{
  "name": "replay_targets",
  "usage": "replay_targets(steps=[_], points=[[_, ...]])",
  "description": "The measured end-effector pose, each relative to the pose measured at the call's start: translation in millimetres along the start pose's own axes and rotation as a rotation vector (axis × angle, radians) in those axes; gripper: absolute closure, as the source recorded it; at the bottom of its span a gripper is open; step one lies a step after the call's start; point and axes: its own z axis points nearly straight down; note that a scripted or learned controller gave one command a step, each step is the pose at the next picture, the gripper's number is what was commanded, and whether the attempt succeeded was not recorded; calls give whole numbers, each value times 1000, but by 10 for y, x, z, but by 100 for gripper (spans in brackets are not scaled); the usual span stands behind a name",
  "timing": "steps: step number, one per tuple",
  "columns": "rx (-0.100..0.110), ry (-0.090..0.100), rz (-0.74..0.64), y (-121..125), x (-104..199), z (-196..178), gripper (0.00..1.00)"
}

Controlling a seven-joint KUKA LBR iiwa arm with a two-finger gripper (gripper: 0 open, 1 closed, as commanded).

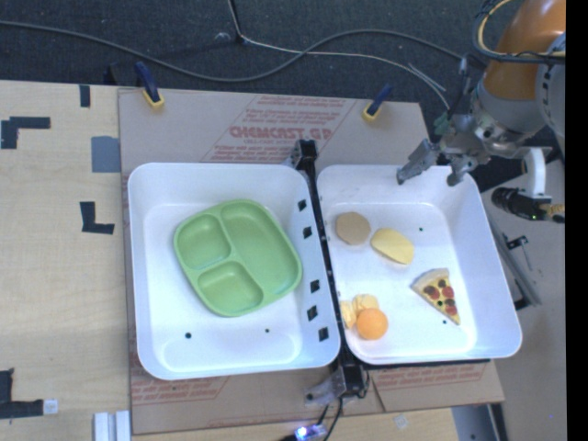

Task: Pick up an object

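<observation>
Your gripper (430, 165), fingers spread, empty, upper right above right bin (487, 237). Risk: closing short of tan cookie (352, 228), grabbing nothing.

Grey arm with orange band (528, 35) cut off by top and right picture edges. Small yellow food piece (354, 309) partly hidden behind orange ball (371, 324), near right bin's front-left corner; kind unclear.

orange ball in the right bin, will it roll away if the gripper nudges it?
Probably. The orange ball looks round and smooth, so a sideways nudge would likely send it rolling. It rests against a yellow piece near the bin's front wall, which may stop it on those sides. It looks like toy food, so probably light.
</observation>
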Motion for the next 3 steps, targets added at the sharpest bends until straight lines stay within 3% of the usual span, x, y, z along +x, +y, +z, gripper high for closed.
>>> replay_targets(steps=[1,3], points=[[-14,-2,-4,25,6,-93,0],[-11,-3,-4,-11,35,1137,0]])
